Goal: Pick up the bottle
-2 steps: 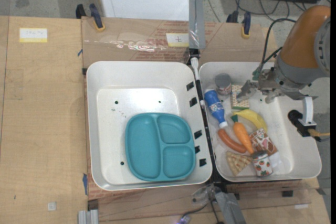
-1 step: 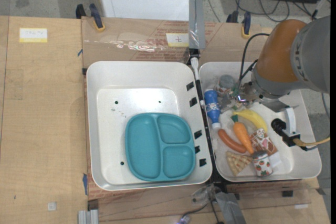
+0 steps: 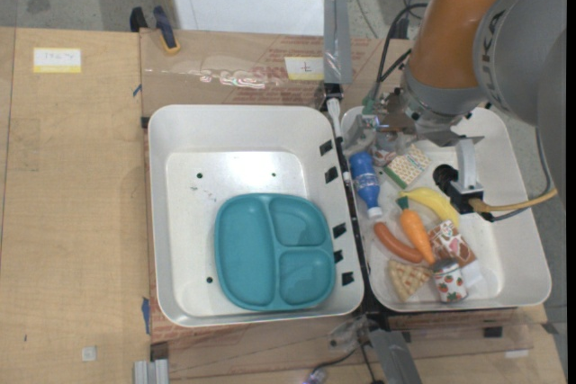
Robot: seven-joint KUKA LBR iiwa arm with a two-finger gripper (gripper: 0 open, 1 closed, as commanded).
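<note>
Gripper (image 3: 376,129) hovering just above blue-capped bottle (image 3: 365,184) in right bin (image 3: 531,283), wrist hiding jaws, grip impossible to tell.

Two shallow white bins sit side by side on one desk: a left bin (image 3: 171,193) and a right bin (image 3: 526,274). The left bin holds one teal divided plate (image 3: 270,252) with three compartments. The right bin holds one blue and clear bottle (image 3: 365,182), one banana (image 3: 432,202), one carrot (image 3: 415,232), one sausage (image 3: 397,242), one wedge of sandwich or pizza (image 3: 407,278), one checkered packet (image 3: 409,165), and two small red and white containers (image 3: 448,261), too small to identify.
</note>
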